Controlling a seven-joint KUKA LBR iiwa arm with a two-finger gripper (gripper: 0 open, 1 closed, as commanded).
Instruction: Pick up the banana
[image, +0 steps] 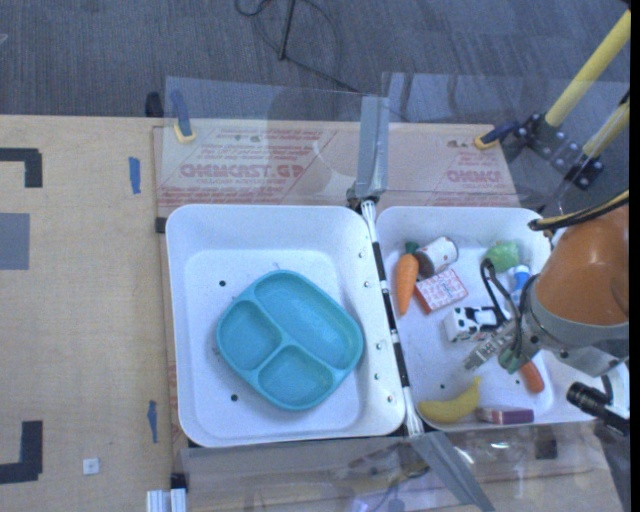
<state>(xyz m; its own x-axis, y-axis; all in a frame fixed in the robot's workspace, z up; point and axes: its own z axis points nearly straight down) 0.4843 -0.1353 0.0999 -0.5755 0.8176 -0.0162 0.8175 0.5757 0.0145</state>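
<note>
Overhead view of the bench as I read it from the remote station. The banana (452, 404) lies in the right bin (425, 300), close to its near wall and toward the near-left corner, just beside a small pink block (507, 414) that sits at its right end. Its long axis runs roughly left to right across the view, tilted slightly so that the right tip rises toward the far side; the curve bows toward the near wall, and the thicker end points left, toward the divider between the bins. The gripper (497, 350) hangs over the middle of the same bin, below the orange band of the arm (590, 275), and the banana lies from it toward the near side and a little to the left, near but apart, with bare bin floor between. I cannot tell how far the claw is spread, and I see nothing held in it. I judge that the coming move turns on this offset: a short travel toward the near wall and leftward, then a descent with the closing direction set across the fruit's short axis. The carrot (403, 282) and the red patterned card (441, 290) lie on the far side, well clear of that path; the blue divided plate (288, 340) occupies the left bin (190, 300).
</note>
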